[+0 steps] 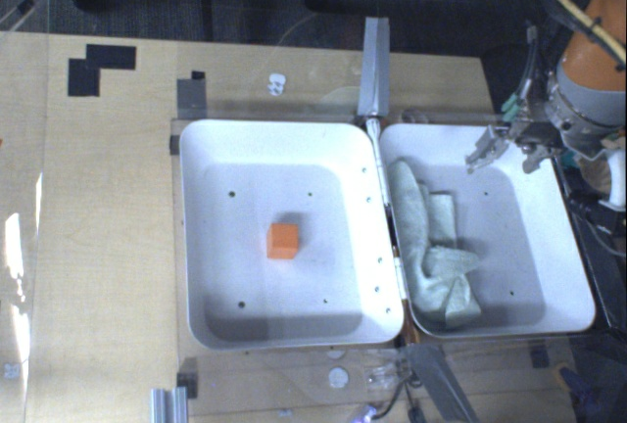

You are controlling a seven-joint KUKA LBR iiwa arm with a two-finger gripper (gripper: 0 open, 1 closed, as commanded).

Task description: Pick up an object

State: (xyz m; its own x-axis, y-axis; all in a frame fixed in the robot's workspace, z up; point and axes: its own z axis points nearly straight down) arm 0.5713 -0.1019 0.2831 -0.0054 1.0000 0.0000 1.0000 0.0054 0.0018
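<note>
Nearest you, along the lower half of the frame, sit 2 white bins side by side. Your left bin [211,313] holds 1 small orange cube [283,241], lying alone near its middle. Your right bin [549,308] holds 1 crumpled pale cloth [431,259], heaped against the left wall by the divider. Farther back, at the upper right, your gripper [505,145] hangs above the right bin's far edge with its 2 fingers apart and nothing between them. You look to be in the approach step, with no object picked yet. Next you likely need to choose a target, the cloth being closer, centre the gripper over it, descend and close.
</note>
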